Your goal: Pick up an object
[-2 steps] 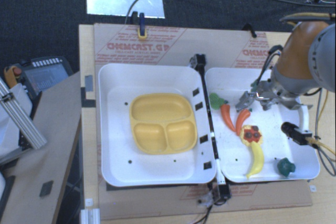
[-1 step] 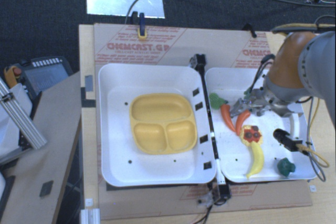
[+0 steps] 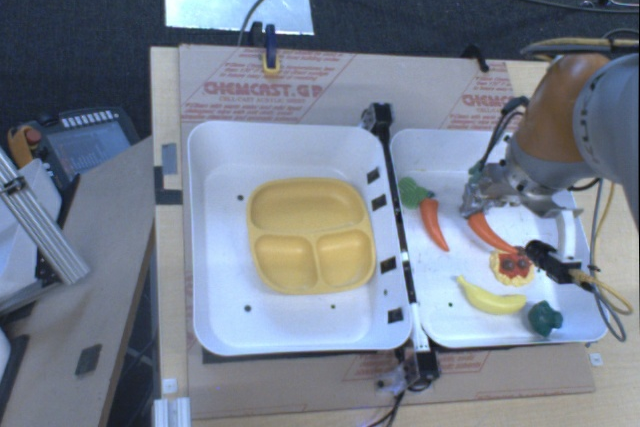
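While the gripper (image 3: 478, 203) is hanging low over the right bin (image 3: 440, 145), whether it is open or closed cannot be told. An orange pepper (image 3: 490, 233) is lying just beneath; the arm needs centring over it before closing.

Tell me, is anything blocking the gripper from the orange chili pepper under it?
Nothing visible does. The gripper sits low in the right bin, right at the upper end of the orange chili pepper. The carrot lies apart to the picture's left, the pizza toy just below.
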You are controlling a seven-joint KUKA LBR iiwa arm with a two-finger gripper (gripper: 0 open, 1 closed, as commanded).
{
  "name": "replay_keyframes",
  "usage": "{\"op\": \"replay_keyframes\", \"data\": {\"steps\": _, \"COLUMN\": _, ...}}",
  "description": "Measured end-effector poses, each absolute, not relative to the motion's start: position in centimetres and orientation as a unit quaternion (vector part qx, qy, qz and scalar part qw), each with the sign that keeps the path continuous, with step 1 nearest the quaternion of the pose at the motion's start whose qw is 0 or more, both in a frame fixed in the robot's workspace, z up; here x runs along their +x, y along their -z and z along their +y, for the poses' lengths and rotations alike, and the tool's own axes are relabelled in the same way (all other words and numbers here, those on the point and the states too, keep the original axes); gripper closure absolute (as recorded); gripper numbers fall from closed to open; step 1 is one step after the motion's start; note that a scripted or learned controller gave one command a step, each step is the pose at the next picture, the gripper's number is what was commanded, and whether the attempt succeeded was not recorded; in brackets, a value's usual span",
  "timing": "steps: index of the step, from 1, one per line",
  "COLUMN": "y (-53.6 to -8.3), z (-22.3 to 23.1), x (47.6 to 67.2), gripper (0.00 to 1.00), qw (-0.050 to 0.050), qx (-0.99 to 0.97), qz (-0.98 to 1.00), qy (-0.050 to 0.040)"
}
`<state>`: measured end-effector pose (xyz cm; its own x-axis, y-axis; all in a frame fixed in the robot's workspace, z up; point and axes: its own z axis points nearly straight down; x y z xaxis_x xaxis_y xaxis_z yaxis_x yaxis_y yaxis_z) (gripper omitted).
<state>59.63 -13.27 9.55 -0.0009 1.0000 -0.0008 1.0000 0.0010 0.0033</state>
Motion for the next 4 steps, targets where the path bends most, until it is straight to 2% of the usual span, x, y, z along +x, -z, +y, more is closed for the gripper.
{"op": "replay_keyframes", "data": {"steps": 1, "y": -15.5, "z": -12.3, "x": 59.8, "gripper": 1.00, "qw": 0.003, "qx": 0.705, "qz": 0.709, "qy": -0.0021}}
{"op": "replay_keyframes", "data": {"steps": 2, "y": -21.0, "z": -11.8, "x": 59.1, "gripper": 1.00, "qw": 0.003, "qx": 0.705, "qz": 0.709, "qy": -0.0019}}
{"op": "replay_keyframes", "data": {"steps": 3, "y": -20.6, "z": -11.8, "x": 59.2, "gripper": 1.00, "qw": 0.001, "qx": 0.705, "qz": 0.709, "qy": -0.0008}}
{"op": "replay_keyframes", "data": {"steps": 4, "y": -20.1, "z": -6.5, "x": 58.1, "gripper": 1.00, "qw": 0.000, "qx": 0.704, "qz": 0.710, "qy": -0.0008}}
